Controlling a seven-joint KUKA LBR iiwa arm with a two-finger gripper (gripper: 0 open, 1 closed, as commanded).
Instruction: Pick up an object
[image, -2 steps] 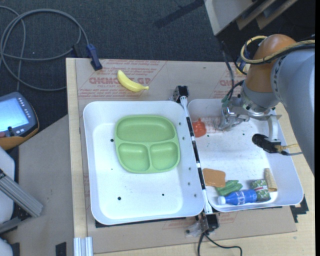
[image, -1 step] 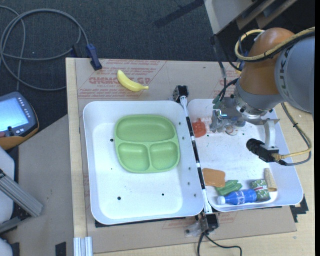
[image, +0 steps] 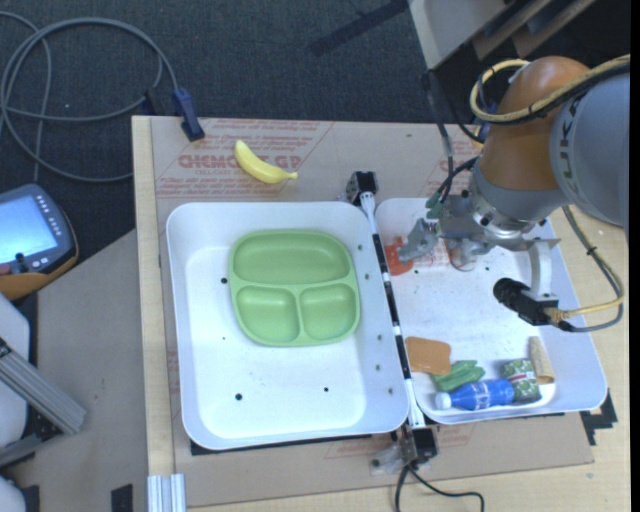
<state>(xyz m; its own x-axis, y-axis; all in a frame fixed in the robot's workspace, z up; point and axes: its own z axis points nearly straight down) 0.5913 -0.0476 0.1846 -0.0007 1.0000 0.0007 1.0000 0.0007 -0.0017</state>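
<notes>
Since the tool (image: 440, 232) is hovering low near the right bin's (image: 585, 370) far left corner, right by a red object (image: 400, 256), that piece looks targeted; its grip state can't be told. It's judged light and thin, best pinched across its narrow width.

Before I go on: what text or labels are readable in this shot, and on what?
Red print on the cardboard sheet under the bins: large letters, mirrored or upside down, too blurred to read.
Letters on the grey arm by the orange band: cut off, unreadable.
Label on the blue bottle: too small.
Green packet: too small.
</notes>
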